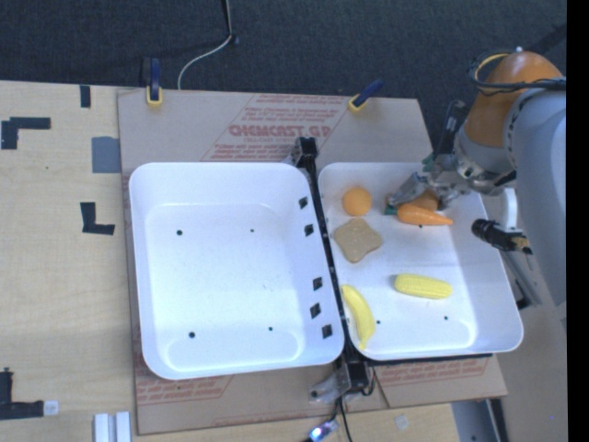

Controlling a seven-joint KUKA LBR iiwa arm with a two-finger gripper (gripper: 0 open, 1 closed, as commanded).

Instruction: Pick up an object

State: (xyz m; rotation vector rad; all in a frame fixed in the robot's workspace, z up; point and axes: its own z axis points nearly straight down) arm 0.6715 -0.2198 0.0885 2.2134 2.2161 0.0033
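The carrot point(424, 215) lies in the far right part of the right bin point(492, 334), with the gripper point(411, 194) directly over its near end; whether the gripper is open or closed on it cannot be told. Left of the carrot sits an orange ball point(357, 201), and just nearer a slice of bread point(356, 240). A corn cob point(423, 287) lies toward the near side, and a banana point(359, 314) rests against the bin's left wall. The left bin point(147, 187) adjoins.
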